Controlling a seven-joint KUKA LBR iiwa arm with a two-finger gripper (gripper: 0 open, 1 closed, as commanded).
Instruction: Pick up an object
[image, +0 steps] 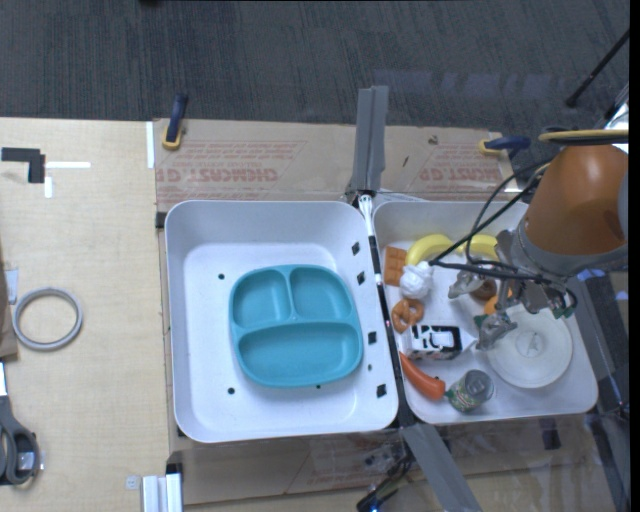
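Since no item is named: any piece in the right white bin (590, 395) could serve, and the nearest to the pincer (497, 322) reads as the round white plastic plate (530, 352).
Plate: lies flat on the floor of the right bin, touching or just under the pincer, a little to its right and toward the near edge.
Pincer: hangs low over the plate's left rim; whether it is spread or closed I cannot tell, and nothing is visibly held.
Key relation: the plate has no long axis, so I judge its rim the only hold.
Left of the plate: a small black-and-white boxy toy (434, 341), then an orange carrot-shaped toy (423, 377) and a grey-green round lid-like piece (470, 390).
Beyond the plate: a yellow plastic banana (432, 247) against the far wall.
Far left of the plate: a teal three-compartment tray (296, 325) in the left white bin (190, 300) on the desk.
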